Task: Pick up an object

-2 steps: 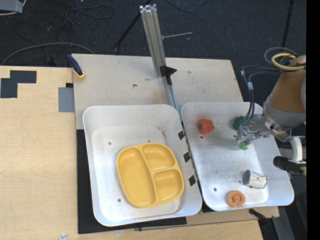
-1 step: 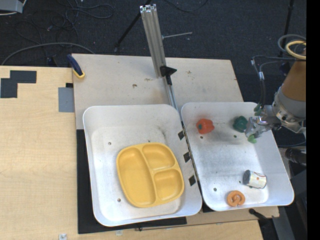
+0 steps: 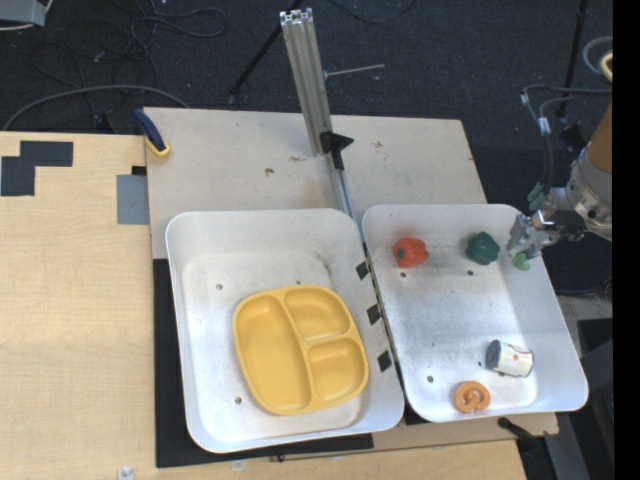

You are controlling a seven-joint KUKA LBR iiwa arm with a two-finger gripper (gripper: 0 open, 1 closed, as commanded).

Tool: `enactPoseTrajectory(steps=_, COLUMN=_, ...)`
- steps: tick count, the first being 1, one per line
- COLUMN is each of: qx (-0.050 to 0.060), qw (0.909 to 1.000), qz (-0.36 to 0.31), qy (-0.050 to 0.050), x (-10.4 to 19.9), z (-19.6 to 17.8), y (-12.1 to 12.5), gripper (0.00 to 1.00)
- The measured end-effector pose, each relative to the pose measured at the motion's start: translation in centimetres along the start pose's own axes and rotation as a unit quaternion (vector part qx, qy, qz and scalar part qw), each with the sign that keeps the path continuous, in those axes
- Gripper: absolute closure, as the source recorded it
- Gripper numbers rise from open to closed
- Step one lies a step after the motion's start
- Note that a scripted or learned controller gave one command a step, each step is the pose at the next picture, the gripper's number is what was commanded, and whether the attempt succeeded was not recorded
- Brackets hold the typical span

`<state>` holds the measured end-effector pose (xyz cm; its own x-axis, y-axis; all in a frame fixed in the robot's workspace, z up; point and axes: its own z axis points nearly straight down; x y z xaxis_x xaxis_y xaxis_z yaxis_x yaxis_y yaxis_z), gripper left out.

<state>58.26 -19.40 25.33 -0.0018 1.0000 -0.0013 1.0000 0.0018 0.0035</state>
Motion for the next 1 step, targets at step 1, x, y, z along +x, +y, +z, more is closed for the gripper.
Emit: enactPoseTrajectory(steps=1, qx=0.004, qw=1.0, qz=-0.002, qy=0.002, x=6.04, z=1.14, y=0.39, gripper=1.0)
